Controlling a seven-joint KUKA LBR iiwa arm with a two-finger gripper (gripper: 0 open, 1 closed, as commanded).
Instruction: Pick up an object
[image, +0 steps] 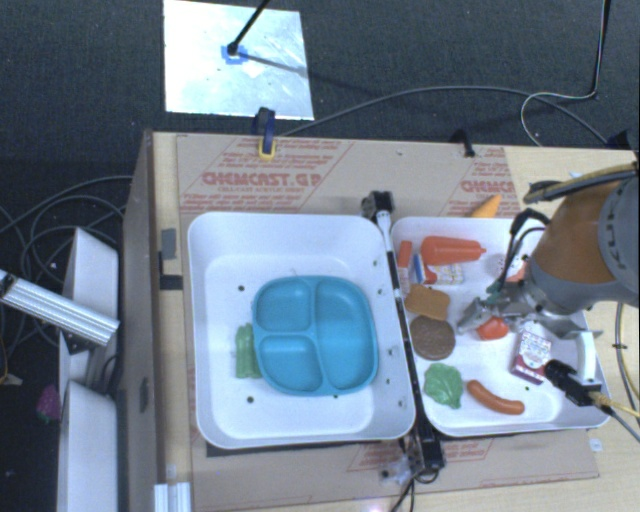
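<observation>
In the camera view we see our tool (480, 318) low in the right bin (575, 420), at the centre right of the frame, right over a small red piece (493, 328); whether it is spread or pinching we cannot tell. Near it lie a brown round patty (433, 338), a green leafy piece (443, 384), a sausage (494, 399) and a carrot (452, 248). The left bin (225, 400) carries a blue divided plate (315, 333). We judge nothing is lifted yet: grasp and raise remain.
</observation>
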